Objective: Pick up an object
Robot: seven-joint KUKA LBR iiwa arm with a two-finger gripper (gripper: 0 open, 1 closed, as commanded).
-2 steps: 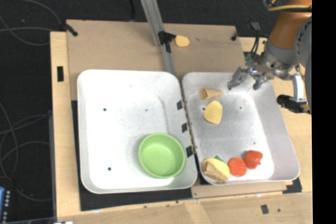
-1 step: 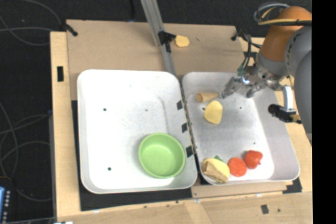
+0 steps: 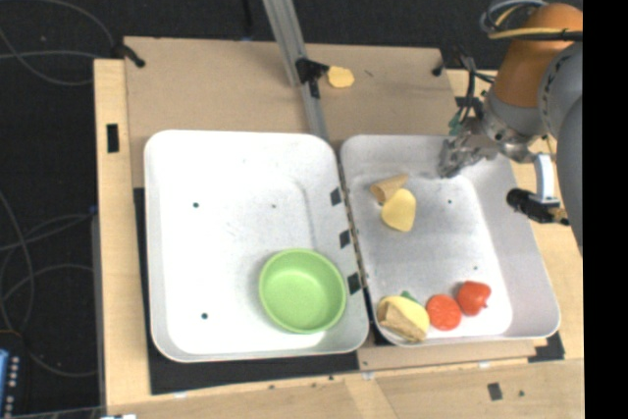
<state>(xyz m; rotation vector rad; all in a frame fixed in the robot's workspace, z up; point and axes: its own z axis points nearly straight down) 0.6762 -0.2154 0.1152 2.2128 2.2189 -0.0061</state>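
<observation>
Resting on a tan desk [image 3: 216,83] against a dark floor strewn with thin cables: two shallow white bins side by side. A grey metal post [image 3: 280,5] rises from the desk's far edge, with a small yellow piece [image 3: 340,77] on the desk just beside its base.

Left bin [image 3: 196,182]: one green bowl [image 3: 302,290], upright, near the front right corner.

Right bin [image 3: 510,309]: a tan wedge [image 3: 389,187] touching a yellow lump [image 3: 399,211] near the middle; along the front edge, a yellow-and-tan item [image 3: 404,317], then two red rounded pieces [image 3: 444,312] [image 3: 474,296] just beside one another.

Writing or labels: none legible.

Arm: grey with an orange band, entering from the right. Gripper [image 3: 453,160] low over the right bin's far end, near the wall, apart from the wedge and lump. Jaws: too small and dark to tell whether spread or pressed together; no item visible between them.
</observation>
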